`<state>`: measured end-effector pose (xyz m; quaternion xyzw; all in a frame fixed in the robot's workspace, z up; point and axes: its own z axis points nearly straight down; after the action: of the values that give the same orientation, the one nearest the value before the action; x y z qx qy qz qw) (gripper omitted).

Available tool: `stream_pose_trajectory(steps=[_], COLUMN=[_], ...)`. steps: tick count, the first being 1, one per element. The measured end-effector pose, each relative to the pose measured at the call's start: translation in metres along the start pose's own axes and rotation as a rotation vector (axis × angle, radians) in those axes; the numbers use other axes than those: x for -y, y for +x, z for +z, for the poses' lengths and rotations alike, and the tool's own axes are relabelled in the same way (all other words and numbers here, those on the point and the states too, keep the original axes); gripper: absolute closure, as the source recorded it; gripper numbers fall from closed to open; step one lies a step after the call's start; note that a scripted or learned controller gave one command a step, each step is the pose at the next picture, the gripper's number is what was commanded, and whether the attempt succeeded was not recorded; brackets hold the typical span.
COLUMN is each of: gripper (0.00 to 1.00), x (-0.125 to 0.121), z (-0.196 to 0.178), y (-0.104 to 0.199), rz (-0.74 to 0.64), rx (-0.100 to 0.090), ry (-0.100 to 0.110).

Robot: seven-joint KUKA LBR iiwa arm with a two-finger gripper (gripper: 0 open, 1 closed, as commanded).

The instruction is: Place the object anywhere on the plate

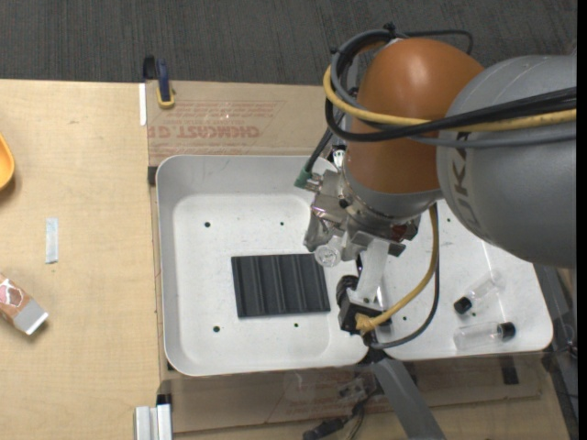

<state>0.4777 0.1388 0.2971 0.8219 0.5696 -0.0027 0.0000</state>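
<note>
Since the flat black ribbed plate [280, 284] lies in the middle of the left white bin [183, 246], there is room to set something on it. The gripper [324, 246] hangs just over the plate's far right corner, but the big grey arm [514, 154] hides it (I cannot tell if it is open, closed or carrying anything). Two small clear tubes with black caps [479, 293] lie in the right white bin [527, 305], well apart from the gripper, and one is likely the object

We see a black, ribbed plate [280, 284] in a white bin [197, 273], a tan desk [83, 154], and a grey arm [514, 154] with an orange band [413, 108].
</note>
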Motion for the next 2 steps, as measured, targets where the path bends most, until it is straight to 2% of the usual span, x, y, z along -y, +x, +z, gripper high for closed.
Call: stream_pose_trajectory(steps=[1,2], gripper=[1.00,1.00], x=[-0.0075,-0.0103], z=[-0.0001,-0.0019], y=[-0.0197,-0.0267], rz=[-0.062,-0.117], rx=[0.001,0.000], ry=[0.001,0.000])
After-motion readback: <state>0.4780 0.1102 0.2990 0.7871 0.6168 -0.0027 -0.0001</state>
